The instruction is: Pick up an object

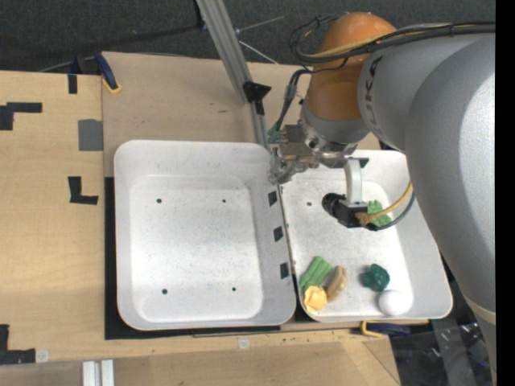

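Both the left bin (193, 155) and the right bin (314, 219) are white, the left finely speckled with four black dots. The pieces are green (315, 272), tan (335, 281), yellow (315, 298), dark teal (374, 277) and white (393, 301). The tabletop (48, 240) is pale wood with black marks.

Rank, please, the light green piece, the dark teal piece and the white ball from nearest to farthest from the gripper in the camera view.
1. Light green piece, leftmost of the three, closest to the gripper.
2. Dark teal piece, further right.
3. White ball, farthest right, at the near corner.
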`<state>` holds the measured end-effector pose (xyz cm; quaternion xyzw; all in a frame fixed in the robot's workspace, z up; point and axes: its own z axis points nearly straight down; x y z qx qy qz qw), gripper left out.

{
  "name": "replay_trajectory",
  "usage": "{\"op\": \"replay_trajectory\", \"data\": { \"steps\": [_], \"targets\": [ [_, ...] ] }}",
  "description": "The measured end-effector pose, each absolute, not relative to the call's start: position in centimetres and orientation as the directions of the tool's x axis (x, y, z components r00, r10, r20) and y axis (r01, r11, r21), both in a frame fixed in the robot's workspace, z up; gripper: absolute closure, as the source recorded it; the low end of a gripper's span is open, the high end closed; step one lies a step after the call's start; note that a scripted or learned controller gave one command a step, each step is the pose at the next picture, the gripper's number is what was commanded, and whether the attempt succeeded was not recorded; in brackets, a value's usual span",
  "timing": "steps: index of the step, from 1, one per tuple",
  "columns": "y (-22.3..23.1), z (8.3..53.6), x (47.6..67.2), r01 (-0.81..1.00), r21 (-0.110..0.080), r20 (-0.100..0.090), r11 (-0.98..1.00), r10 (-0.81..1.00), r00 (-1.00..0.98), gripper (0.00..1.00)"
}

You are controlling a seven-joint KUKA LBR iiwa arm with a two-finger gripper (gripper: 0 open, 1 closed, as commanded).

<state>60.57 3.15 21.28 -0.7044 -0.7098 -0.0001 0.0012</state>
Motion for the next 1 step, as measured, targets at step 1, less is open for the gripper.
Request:
{"op": "replay_trajectory", "data": {
  "steps": [1],
  "targets": [
    [8.99,22.28,62.42,1.0,0.0,0.002,0.008,1.0,-0.008,1.0]
  ]
}}
